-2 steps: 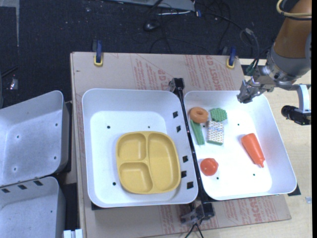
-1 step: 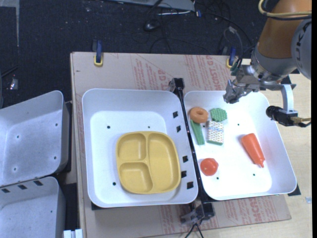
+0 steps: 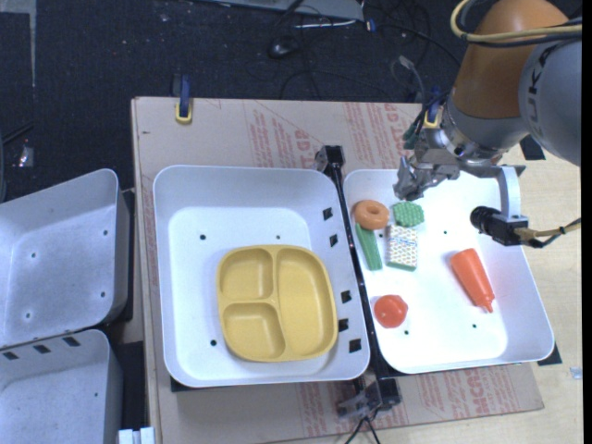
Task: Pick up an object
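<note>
Gripper (image 3: 410, 189), finger spacing indiscernible, poised just above green block (image 3: 408, 215) in right bin (image 3: 518, 340); beside block: orange ring (image 3: 372, 214), green stick (image 3: 370, 247), speckled sponge (image 3: 402, 247); farther off, carrot (image 3: 473, 277), tomato (image 3: 390, 310).

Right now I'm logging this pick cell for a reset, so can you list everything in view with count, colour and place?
shallow white plastic bins: two, white, side by side on the bench
yellow three-compartment plastic tray: one, yellow, in the left bin
orange ring-shaped toy doughnut: one, orange, right bin, near its left wall
green stick-shaped toy: one, green, right bin, just below the doughnut
green ridged block: one, green, right bin, beside the doughnut
speckled white sponge-like block: one, white with green edge, below the green block
red rounded toy: one, red, right bin, lower left
orange toy carrot: one, orange, right bin, right side
yellow clamp: one, bench's far left corner
hand: one, grey, above the green block
</note>
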`<state>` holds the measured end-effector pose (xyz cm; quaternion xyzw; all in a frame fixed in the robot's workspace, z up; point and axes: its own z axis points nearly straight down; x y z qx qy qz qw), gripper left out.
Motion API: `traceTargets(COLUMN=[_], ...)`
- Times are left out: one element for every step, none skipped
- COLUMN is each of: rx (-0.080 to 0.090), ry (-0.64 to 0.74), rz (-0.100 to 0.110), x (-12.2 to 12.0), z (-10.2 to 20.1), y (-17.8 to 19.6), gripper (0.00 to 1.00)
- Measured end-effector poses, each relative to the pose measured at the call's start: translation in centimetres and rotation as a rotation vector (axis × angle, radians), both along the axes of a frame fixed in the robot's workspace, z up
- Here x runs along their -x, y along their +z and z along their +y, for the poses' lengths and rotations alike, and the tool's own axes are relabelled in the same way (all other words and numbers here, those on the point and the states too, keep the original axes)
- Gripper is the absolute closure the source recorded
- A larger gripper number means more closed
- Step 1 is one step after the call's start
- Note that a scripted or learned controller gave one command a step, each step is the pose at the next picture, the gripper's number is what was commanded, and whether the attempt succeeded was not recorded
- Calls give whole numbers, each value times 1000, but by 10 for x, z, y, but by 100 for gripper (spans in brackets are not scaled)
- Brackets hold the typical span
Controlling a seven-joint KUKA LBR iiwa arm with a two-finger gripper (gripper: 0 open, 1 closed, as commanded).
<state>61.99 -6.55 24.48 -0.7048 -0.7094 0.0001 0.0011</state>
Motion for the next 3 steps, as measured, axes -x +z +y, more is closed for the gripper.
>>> traceTargets(rx=[0, 1, 0], ry=[1, 0, 1], rz=[0, 0, 1], x=[12, 16, 26], z=[56, 106, 154], y=[7, -9, -20], gripper=[100, 100, 100])
